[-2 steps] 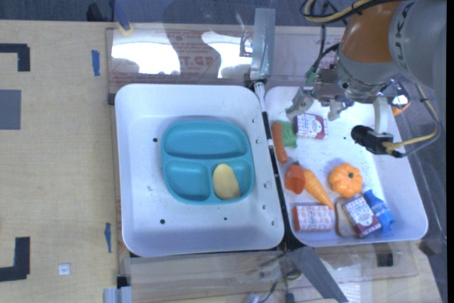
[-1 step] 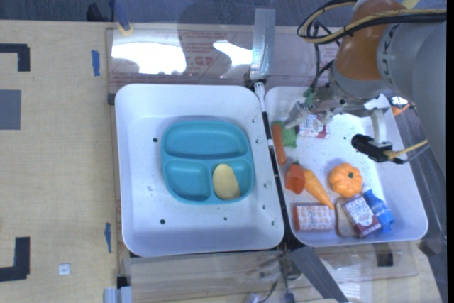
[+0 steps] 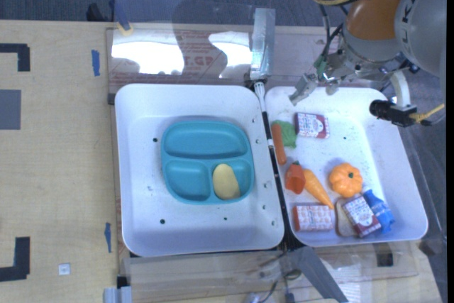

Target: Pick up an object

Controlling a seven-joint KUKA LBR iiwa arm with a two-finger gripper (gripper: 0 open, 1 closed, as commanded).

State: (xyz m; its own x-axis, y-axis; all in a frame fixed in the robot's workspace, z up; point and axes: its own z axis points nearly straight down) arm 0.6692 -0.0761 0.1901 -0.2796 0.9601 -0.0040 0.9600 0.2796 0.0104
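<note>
Your arm (image 3: 397, 3) comes in from the right and hangs over the far edge of the right bin (image 3: 411, 174), with its orange band uppermost and yellow and black cables looping around it. The claw (image 3: 312, 85) sits just above the bin's far left corner. From this slanted view you cannot tell how far it is open, and you can see nothing clamped in it; it looks clear of everything lying in the bin.

Your candidates for picking are all in the right bin. A small red and white packet (image 3: 311, 125) lies closest to the claw, just in front of it. A green piece (image 3: 286, 133) rests against the bin's left wall, beside a thin orange stick (image 3: 279, 147). Nearer the middle you have a carrot (image 3: 312, 184) lying at a slant and a small round pumpkin (image 3: 345, 179) just right of it. Along the near wall sit another red and white packet (image 3: 313, 217), a dark red packet (image 3: 359, 215) and a blue item (image 3: 381, 212) touching it.

The left bin (image 3: 135, 174) holds a teal divided tray (image 3: 202, 152) with a yellow lemon-shaped piece (image 3: 226, 182) in its near right compartment.
</note>
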